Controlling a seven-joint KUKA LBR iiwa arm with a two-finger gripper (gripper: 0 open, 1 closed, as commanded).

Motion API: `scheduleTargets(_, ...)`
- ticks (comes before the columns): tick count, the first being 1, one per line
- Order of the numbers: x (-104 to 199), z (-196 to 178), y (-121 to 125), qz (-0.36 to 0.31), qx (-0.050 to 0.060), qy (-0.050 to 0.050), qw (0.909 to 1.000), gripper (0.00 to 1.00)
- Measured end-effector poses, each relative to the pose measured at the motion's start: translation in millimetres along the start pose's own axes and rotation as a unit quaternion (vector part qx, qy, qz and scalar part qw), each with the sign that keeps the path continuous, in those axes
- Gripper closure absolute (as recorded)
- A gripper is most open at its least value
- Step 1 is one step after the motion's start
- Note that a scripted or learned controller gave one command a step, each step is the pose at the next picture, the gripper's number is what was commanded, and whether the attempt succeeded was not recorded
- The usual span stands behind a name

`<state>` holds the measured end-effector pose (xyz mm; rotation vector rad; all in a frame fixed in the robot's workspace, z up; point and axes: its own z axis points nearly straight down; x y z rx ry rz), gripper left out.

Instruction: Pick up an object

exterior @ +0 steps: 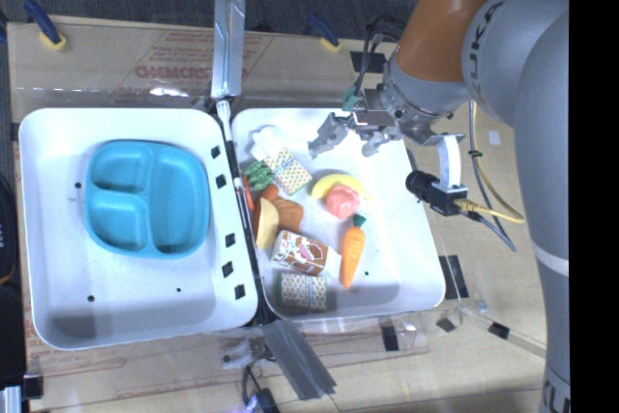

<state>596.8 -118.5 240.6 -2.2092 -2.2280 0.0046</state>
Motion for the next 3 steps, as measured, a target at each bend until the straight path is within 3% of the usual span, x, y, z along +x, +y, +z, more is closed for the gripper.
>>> scheduleTargets(1, -56.2, 148.7, -42.3, -0.016, -0.001, 0.0, 0.9999, 0.0)
scheduleTargets(2, -56.2, 138.8, -41.9, -0.018, -0.001, -0.001, 0.9998, 1.0)
scheduleTargets(3, 12.4, 24.2, -14.9, -0.028, -0.003, 0.0, 0.9996, 1.0)
